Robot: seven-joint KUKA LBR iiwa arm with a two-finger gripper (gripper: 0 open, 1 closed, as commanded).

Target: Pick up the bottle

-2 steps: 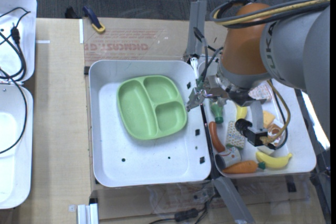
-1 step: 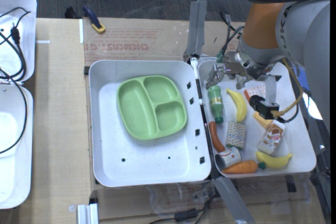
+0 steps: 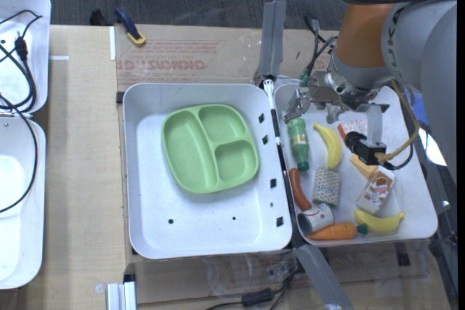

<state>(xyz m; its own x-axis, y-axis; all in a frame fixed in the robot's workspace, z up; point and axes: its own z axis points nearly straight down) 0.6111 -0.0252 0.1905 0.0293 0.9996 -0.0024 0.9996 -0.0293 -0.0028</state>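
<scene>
Grey and orange metal looms at your top right: the arm [image 3: 378,18] hangs over the back of the right bin [image 3: 415,181], covers that bin's far wall, and runs off the picture's edge. Tucked under the wrist, a red-and-white thing [image 3: 352,128] peeks out, too covered for you to name.

Now the gripper [image 3: 314,111]. Its two metal fingers [image 3: 293,109] look spread apart, with nothing clamped between them. The one nearer the left bin [image 3: 211,221] sits just above the narrow end of the bottle [image 3: 297,144]. Whether it touches, you cannot tell from this slant.

The bottle lies flat along the right bin's left wall, smooth green plastic with a paler band round its middle, narrow end toward the back. Just beside it curves a yellow banana [image 3: 332,147], lying the same way. Nearer you, a reddish sausage [image 3: 296,189] lies along the same wall, with a speckled, squarish sponge [image 3: 327,186] next to it. A small carton [image 3: 375,191] with red print lies tilted beside that.

Along the front wall you have a white cup [image 3: 317,215] with red on it, tipped on its side. Touching it is an orange carrot [image 3: 334,231], and then a second banana [image 3: 383,221] bends into the corner.

Over in the left bin, a pale green plate [image 3: 211,147] with three compartments and rounded corners rests on the glossy white floor, well apart from the gripper.
</scene>
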